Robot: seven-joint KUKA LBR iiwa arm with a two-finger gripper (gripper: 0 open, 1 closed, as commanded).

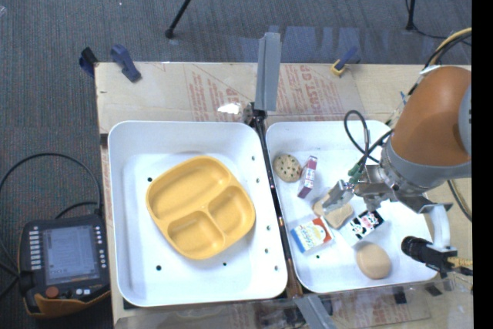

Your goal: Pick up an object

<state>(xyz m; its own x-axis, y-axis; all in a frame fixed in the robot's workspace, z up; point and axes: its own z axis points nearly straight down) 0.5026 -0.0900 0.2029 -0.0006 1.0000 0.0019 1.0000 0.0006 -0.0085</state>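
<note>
My gripper (337,197) hangs low over the middle of the right bin (331,136), reaching in from the right under the orange-banded wrist. Just below it lies a small tan piece (338,216), partly covered by the gripper. Around it lie a speckled cookie (287,166), a small purple and red packet (308,176), a blue and orange carton (312,234), a black and white carton (365,224) and a tan oval lump (373,260). Nothing is visibly lifted off the bin floor.
The left bin (127,166) holds a yellow three-part plate (200,206). A grey post (269,81) stands at the back between the bins. Cables loop from the arm over the right bin's far side. A pendant (68,253) sits on the floor at left.
</note>
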